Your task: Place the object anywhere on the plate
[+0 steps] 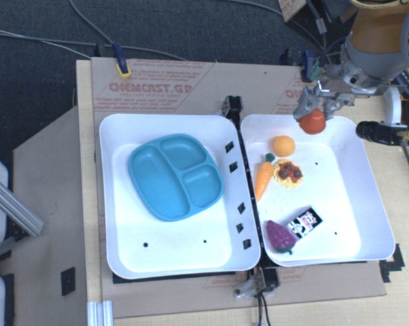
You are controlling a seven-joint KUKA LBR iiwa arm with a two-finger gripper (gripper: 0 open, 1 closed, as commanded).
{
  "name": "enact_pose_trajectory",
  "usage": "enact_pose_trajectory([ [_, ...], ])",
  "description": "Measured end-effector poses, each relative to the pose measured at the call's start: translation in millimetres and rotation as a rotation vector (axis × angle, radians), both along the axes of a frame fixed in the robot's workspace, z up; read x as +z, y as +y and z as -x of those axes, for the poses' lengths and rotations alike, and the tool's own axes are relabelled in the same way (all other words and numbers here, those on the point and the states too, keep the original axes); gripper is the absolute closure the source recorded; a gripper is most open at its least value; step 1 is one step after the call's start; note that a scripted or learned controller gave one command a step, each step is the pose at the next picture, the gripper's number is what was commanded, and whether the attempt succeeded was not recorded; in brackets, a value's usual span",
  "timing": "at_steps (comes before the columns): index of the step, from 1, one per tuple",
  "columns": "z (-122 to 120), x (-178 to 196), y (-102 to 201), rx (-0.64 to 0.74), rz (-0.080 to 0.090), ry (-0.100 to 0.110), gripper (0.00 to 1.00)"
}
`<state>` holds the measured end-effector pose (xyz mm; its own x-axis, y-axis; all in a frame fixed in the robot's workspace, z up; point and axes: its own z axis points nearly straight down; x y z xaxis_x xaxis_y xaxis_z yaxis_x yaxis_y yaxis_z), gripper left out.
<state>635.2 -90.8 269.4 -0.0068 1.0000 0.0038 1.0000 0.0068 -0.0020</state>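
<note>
1. The arm reaches in from the upper right, and its claw hangs over the far edge of the right bin.
2. A small red tomato sits between the claw's fingers, so the claw is clenched on it; whether the tomato rests on the bin wall or is lifted clear of it is hard to judge from this angle.
3. The blue plate, divided into three compartments, lies in the left bin, well apart from the tomato.
4. In the right bin, an orange ball-shaped fruit lies near the far left corner, with a toy carrot just below it along the left wall.
5. A small yellow and red piece, possibly a toy pizza, lies just beside the carrot.
6. Nearer the front, a purple bunch of grapes touches a black and white carton.
7. Both bins stand on a cardboard sheet on the desk.
</note>
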Motion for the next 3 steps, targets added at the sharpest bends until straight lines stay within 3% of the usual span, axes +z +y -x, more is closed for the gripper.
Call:
enact_pose_trajectory([
  [3,15,-23,146,-0.001,0.001,-0.003,1.0],
])
